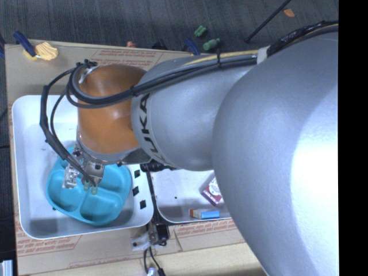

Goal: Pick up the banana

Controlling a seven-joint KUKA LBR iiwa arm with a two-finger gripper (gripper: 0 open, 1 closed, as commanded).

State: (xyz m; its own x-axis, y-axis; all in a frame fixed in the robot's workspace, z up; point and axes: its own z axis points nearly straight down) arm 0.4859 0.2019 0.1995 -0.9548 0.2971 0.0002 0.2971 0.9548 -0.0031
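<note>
Hovering with the gripper (pixel 86 181) low at the blue divided dish (pixel 109 197) in the left bin (pixel 26 154), seemingly touching its middle ridge, but looking too small and shadowed to tell how far open or whether gripping anything. Looming just above with the orange band (pixel 109 114) and looping black cables (pixel 49 131), covering much of that bin. Lying well apart in the right bin (pixel 172 214): a small pink packet (pixel 211 193) and a blue-and-orange stick (pixel 204 214).
</note>
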